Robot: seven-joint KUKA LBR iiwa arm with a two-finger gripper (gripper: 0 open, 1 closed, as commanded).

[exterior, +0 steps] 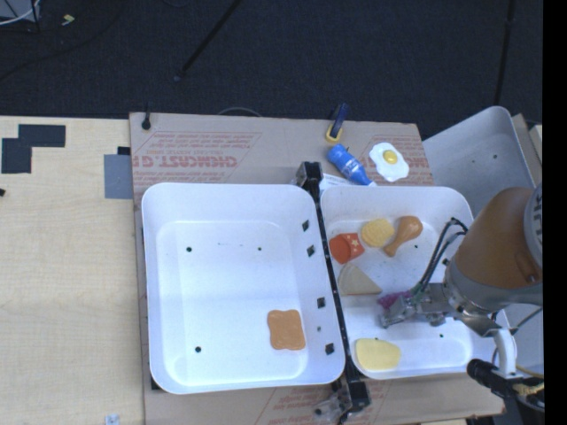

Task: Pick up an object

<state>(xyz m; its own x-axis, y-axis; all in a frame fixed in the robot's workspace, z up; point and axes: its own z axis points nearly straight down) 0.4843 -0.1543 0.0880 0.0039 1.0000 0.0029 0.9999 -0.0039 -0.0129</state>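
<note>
— Dark carpet (266, 42) behind a wooden bench (62, 264), cardboard (230, 153) under both bins?
— Yes. Hand (409, 311) low in the right bin (443, 204); its opening I cannot tell. Toast piece (286, 329) lies in the left bin (177, 204), near-right.

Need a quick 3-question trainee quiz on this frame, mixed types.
1. True or false: the toast lies in the left bin.
2. Which lies outside both bins? A) drumstick B) fried egg C) tomato
3. Fill in: the tool is over the ___ bin.

Key: 1 true; 2 B; 3 right.
</note>
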